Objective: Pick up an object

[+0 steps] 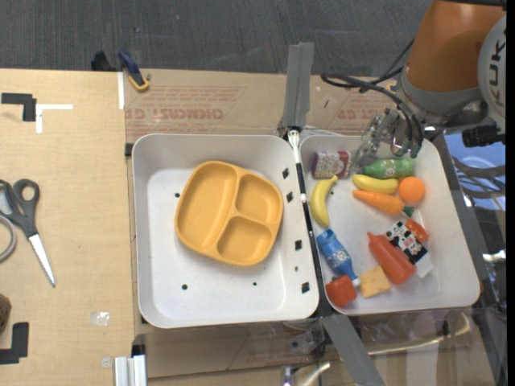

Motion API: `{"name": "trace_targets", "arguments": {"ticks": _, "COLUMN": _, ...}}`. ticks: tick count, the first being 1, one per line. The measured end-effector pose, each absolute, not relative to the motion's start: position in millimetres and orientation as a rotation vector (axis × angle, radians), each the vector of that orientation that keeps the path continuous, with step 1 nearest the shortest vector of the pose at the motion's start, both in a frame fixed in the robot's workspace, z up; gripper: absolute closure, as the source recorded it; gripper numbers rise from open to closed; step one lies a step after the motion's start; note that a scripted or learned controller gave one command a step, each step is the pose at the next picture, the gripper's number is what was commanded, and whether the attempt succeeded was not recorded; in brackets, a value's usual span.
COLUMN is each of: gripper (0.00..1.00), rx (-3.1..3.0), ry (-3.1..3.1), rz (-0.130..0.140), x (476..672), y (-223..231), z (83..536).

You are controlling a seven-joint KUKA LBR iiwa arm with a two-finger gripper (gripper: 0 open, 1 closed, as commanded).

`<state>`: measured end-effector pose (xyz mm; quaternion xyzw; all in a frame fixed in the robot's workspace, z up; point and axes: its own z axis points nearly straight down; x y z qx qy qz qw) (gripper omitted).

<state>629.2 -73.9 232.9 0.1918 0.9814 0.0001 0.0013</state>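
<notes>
My gripper (389, 140) hangs over the back of the right bin (459, 248), just above a green bottle (391, 168). Nothing shows held in it. Below the bottle lie a yellow fruit (375, 183), an orange ball (411, 189) and a carrot (378, 202). A banana (322, 200) and a small purple-and-white box (328, 164) sit at the bin's left side. Toward the front are a blue bottle (335, 252), a red bottle (389, 258), a black-and-white carton (407, 240), a cheese wedge (372, 281) and a red fruit (340, 293).
The left bin (153, 240) holds a yellow divided plate (229, 214). Scissors (29, 225) lie on the wooden bench at far left, and a blue clip (133, 70) sits behind the left bin. The orange arm (451, 43) rises at the top right.
</notes>
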Motion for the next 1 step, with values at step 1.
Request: {"name": "trace_targets", "arguments": {"ticks": 1, "gripper": 1.00, "rx": 0.619, "ry": 3.076, "rz": 0.000, "x": 633.1, "y": -54.6, "z": 239.2}}
